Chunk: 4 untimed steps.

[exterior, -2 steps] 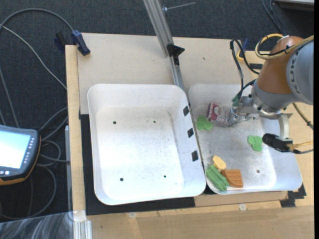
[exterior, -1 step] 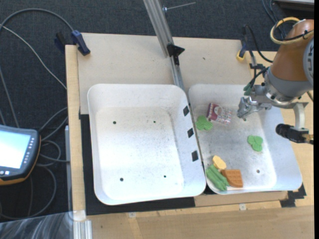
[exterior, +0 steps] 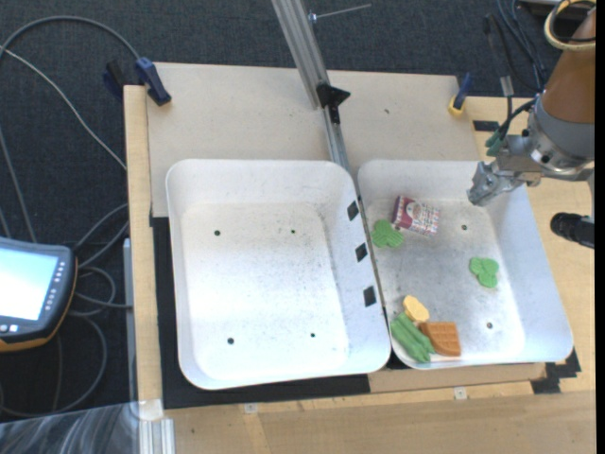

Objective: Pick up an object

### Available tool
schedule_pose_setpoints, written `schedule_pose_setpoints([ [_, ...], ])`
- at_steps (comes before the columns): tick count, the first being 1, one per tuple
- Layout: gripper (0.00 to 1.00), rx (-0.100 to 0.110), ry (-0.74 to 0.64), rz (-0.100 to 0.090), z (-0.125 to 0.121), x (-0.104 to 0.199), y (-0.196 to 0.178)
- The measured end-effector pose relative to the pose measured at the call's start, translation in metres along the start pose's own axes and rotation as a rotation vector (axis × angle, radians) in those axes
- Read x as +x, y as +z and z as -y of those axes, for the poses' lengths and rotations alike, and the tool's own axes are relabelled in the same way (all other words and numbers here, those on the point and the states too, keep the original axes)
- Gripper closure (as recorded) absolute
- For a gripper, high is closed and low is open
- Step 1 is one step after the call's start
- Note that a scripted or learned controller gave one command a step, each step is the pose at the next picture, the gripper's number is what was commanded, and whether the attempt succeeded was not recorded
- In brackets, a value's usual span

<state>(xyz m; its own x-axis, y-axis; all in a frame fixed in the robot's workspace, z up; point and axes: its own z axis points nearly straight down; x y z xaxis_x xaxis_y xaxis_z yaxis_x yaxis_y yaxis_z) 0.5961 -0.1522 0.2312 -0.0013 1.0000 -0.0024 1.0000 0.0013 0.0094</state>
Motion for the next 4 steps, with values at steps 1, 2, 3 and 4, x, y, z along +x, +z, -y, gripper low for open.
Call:
schedule_pose_setpoints([
  [1, 1.0, 0.003, -0.001, -0.001, -0.002, 0.0, -0.042],
  [2, 1.0, 0.013, -0.005, -0.006, 0.008, 0.061, -0.031],
  [3, 1.0, 0.013, -0.005, -0.006, 0.027, 0.112, -0.033],
  [4, 1.0, 0.013, -0.006, -0.006, 0.035, 0.17, -0.036],
])
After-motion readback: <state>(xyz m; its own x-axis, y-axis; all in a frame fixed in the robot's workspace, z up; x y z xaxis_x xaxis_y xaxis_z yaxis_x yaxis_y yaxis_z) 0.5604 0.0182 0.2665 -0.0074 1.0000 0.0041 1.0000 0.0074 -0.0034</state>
